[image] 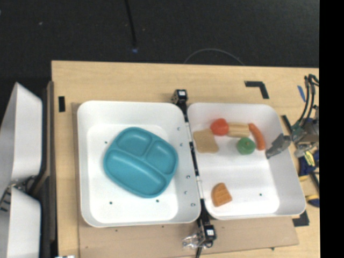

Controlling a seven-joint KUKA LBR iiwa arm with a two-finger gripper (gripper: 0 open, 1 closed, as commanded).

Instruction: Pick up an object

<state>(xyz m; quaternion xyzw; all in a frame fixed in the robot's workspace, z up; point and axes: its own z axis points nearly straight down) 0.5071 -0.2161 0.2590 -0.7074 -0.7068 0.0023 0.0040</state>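
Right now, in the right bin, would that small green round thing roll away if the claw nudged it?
Probably. The small green round object looks ball-like, so a side push would likely send it rolling. The orange sausage-shaped piece lies close beside it and might stop it on that side. It looks smooth, so it could slip from a pinch unless gripped across its middle.

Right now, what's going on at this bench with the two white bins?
A robot arm reaches in from the right, its gripper low at the right side of the right bin. Nothing shows between its fingers. That bin holds small toy foods: a red ball, a green ball, an orange stick, a tan slab and an orange wedge. The left bin holds a teal divided plate. Nothing is picked up yet.
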